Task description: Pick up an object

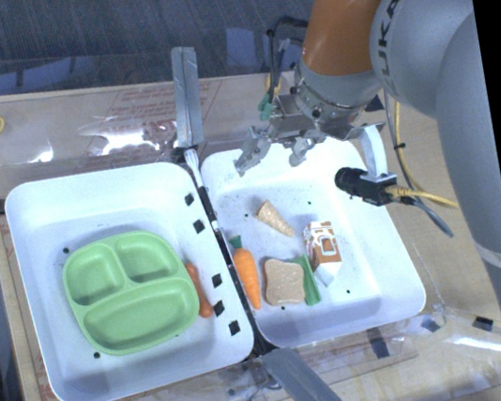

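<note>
Gripper (273, 151) hangs with fingers spread and nothing between them, over the right bin's (389, 262) far rim. I'd go for the carrot (246, 278), lying by the left wall beside the bread (283, 282). It looks like light, stiff, smooth plastic, so I'd pinch it across the thick orange middle, not the tip.
</note>
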Robot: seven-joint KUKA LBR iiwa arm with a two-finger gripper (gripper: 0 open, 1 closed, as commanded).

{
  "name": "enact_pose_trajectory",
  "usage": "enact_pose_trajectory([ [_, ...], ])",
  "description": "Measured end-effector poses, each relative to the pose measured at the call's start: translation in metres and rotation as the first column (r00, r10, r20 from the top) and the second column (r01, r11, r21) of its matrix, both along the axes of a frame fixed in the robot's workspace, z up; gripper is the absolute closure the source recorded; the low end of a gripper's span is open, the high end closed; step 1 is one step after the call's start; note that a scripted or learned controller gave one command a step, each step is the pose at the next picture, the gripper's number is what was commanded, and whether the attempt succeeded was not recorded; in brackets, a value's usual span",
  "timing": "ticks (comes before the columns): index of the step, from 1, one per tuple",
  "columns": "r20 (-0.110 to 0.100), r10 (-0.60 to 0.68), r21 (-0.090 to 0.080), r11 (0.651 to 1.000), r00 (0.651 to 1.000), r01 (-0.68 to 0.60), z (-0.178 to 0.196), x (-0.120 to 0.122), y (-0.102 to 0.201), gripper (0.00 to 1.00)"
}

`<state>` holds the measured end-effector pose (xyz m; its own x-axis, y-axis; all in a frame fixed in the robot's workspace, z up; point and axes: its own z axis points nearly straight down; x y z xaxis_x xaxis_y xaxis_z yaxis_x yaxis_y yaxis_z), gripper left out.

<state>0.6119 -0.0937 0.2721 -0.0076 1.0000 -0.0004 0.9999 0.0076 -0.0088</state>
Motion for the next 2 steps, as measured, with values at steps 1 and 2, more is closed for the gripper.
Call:
enact_pose_trajectory([
  [1,0.001,-0.002,0.000,1.000,1.000,0.002,-0.032,-0.048,-0.053,0.00],
  [2,0.014,-0.163,0.000,0.987,0.986,0.163,-0.151,-0.038,-0.111,0.00],
])
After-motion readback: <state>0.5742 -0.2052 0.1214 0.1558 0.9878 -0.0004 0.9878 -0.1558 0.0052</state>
